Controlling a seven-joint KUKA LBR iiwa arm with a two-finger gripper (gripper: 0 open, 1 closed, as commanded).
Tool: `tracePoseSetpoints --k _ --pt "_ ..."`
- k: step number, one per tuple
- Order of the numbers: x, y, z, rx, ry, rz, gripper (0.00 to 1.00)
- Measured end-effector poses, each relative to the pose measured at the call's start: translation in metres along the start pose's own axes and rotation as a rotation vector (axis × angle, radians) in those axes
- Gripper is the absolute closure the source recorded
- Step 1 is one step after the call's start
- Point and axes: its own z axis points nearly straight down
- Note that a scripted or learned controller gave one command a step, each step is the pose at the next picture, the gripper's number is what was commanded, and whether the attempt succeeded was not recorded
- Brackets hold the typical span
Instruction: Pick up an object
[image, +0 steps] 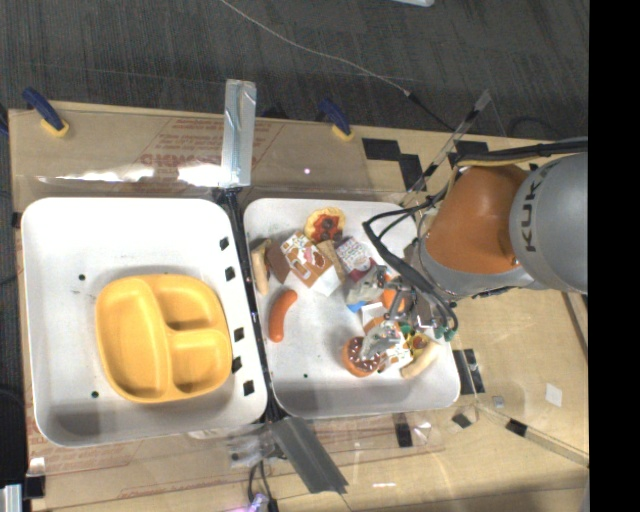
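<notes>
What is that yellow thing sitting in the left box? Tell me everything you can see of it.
The yellow tray looks like a moulded plastic dish with rounded corners and a raised rim. Low ridges split it into compartments: one large on its left, smaller ones on its right. It lies flat, right side up and slightly turned, on the floor of the left white bin, a little below the middle. Nothing lies in it, and nothing else touches it.

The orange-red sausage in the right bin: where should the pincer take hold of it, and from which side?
Grip the sausage across its narrow middle, coming straight down from above. It lies flat and alone on the right bin floor, long axis running roughly toward and away from the camera, with bare floor on both long sides, apart from the cluttered pile to its right.
</notes>
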Motion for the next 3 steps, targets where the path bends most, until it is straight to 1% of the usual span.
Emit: tracePoseSetpoints --k 1,2,3 --pt "-0.038 -0.003 0.024 0.0 -0.004 0.088 0.0" --pt "0.004 -0.013 0.023 0.001 -0.008 -0.014 0.0" --pt "0.003 -0.009 0.012 -0.003 -0.005 -0.023 1.0"
